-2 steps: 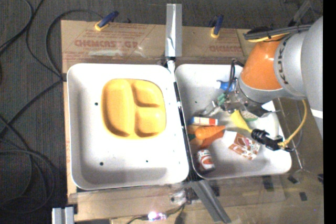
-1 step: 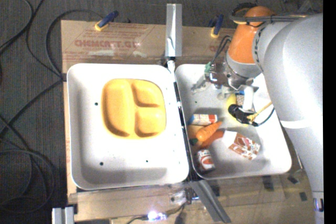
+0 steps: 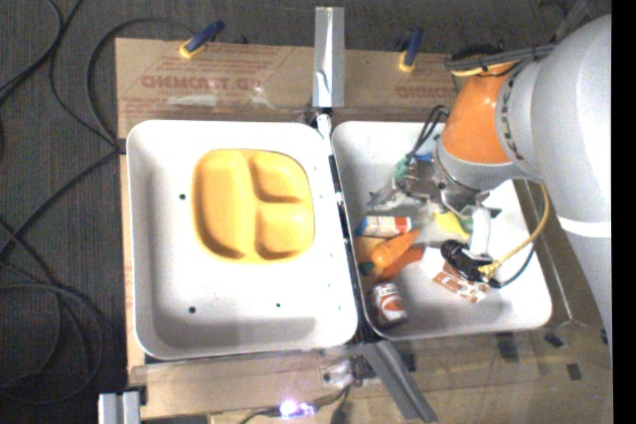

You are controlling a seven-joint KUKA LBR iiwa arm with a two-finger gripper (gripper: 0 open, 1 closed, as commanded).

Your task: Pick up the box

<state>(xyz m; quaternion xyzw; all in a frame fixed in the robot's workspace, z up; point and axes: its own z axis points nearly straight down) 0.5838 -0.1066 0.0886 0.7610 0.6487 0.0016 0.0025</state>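
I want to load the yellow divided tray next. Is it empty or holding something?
Empty: the yellow tray in the left bin shows bare compartments, nothing lying in them.

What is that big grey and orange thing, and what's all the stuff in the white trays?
That is a robot arm, grey with an orange band, reaching in from the right. One camera above the bench looks down on it. Its gripper hangs low over the right bin, but I cannot see whether it holds anything. That bin has a jumble: an orange carrot-like toy, a small can and a small box. The left bin holds a yellow tray with sections.
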